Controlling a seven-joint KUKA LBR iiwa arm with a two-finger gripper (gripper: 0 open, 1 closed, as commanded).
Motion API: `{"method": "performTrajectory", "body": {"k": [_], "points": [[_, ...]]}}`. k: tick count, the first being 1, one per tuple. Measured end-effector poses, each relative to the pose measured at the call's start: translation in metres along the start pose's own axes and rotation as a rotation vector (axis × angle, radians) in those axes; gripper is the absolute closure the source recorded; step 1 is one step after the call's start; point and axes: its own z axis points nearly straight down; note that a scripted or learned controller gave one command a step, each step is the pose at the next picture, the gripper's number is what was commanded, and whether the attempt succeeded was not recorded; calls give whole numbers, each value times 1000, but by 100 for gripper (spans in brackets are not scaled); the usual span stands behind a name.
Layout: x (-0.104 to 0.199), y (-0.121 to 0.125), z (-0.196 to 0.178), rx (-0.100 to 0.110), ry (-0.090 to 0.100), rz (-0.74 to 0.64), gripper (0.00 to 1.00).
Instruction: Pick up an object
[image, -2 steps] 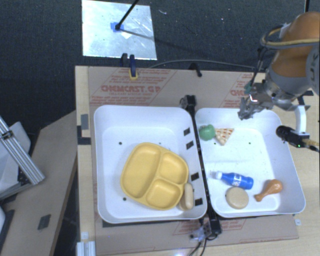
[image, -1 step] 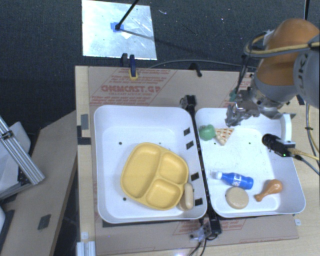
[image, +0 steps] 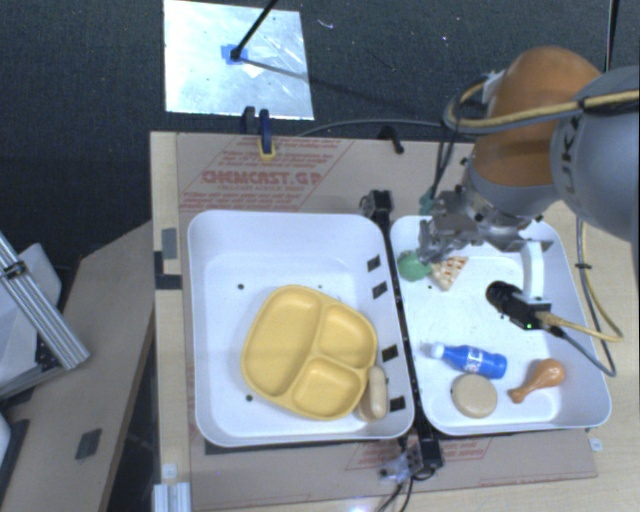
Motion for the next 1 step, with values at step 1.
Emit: {"method": "performTrajectory", "body": {"k": [1], "points": [[50, -11, 1, 0, 0, 0, 100]]}}
